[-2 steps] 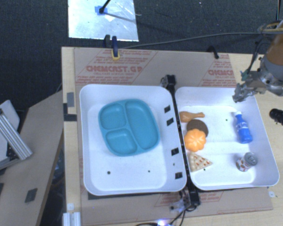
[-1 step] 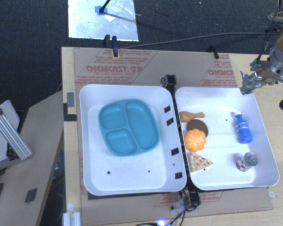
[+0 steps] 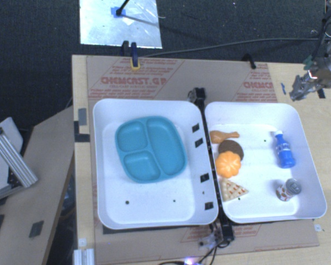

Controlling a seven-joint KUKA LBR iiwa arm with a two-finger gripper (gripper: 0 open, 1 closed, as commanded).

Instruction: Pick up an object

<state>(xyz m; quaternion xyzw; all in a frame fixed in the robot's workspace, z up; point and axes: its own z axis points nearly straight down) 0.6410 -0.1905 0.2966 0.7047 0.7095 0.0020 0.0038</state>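
Objects for picking all lie in the right bin point(image 3: 306, 142), and none of them is lifted yet. The gripper point(image 3: 303, 87) hangs at the far right of the camera view, above the table's point(image 3: 171, 73) back corner and outside the bin's rim; it is small and blurred there, so I cannot tell how it is set, and nothing shows in its hold. By that reading the task is barely begun: the approach, the descent, the grasp and the lift are all left.

Moving outward from the gripper, the nearest item is one blue bottle point(image 3: 284, 150) lying by the bin's right wall, with one small can point(image 3: 288, 189) below it. Well apart, against the left wall, sits a cluster: one drumstick point(image 3: 224, 136), one dark brown disc point(image 3: 231, 147) touching one orange pumpkin point(image 3: 228, 164), and one pizza slice point(image 3: 233, 191) just beneath. That makes six loose things. The left bin point(image 3: 107, 203) holds one teal divided plate point(image 3: 150, 148) with three compartments. There are two bins in all.
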